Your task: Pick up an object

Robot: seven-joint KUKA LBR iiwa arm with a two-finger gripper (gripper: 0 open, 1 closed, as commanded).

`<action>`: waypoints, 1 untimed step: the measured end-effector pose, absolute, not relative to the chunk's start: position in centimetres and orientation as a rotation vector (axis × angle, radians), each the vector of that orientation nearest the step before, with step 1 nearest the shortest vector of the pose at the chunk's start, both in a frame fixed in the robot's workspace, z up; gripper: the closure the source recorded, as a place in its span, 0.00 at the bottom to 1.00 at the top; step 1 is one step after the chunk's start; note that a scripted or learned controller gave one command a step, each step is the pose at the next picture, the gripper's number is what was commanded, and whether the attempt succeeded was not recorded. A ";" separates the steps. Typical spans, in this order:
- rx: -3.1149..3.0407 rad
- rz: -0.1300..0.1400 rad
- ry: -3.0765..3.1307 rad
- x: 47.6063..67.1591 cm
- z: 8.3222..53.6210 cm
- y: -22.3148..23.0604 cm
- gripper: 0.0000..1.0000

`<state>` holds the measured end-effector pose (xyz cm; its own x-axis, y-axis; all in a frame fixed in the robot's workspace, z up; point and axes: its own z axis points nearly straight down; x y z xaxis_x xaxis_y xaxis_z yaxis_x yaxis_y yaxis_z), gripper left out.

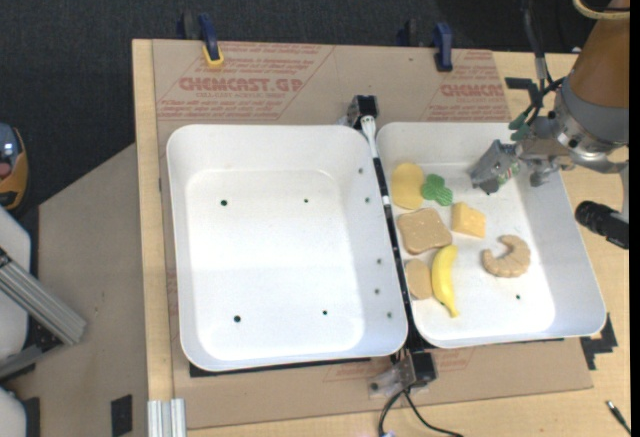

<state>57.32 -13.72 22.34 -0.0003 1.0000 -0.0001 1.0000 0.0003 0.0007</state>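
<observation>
Camera view, gripper [492, 173] near cheese wedge [468, 220]

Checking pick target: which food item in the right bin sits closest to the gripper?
The green piece, the only green item, sits next to the yellow round one. It lies nearest the gripper; the banana and croissant are farther.

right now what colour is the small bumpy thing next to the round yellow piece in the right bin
Green. The small bumpy piece shows best in the camera view, touching the round yellow piece.
</observation>
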 end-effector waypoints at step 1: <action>2.216 0.007 2.215 57.6 9.8 -10.0 0.00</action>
